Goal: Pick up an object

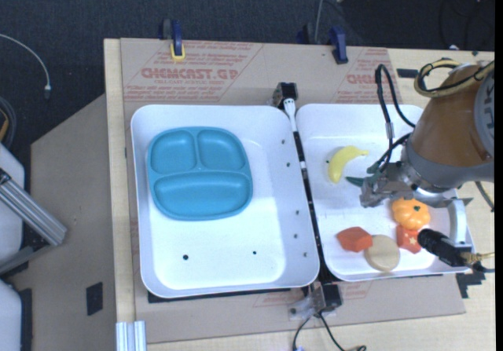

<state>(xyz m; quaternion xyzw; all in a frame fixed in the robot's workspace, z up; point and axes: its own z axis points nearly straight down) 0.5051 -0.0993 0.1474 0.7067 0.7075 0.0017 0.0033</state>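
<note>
The gripper [376, 188] is hovering low in the right bin [314, 184], and honestly I can't tell its state; nothing's showing between it. The yellow banana [344, 162] is lying just up-left of it, long axis slanting toward the far right; the orange toy [412, 213] is sitting just right, the red piece [354, 239] and tan disc [383, 253] nearer the front.

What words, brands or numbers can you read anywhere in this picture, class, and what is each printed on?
"CHEMCAST GP" in red on the brown board behind the left bin.
A second red print on the same board behind the right bin, cut off by cables: only "CHE" reads.
Smaller print lines around them: too blurred to read.
</note>
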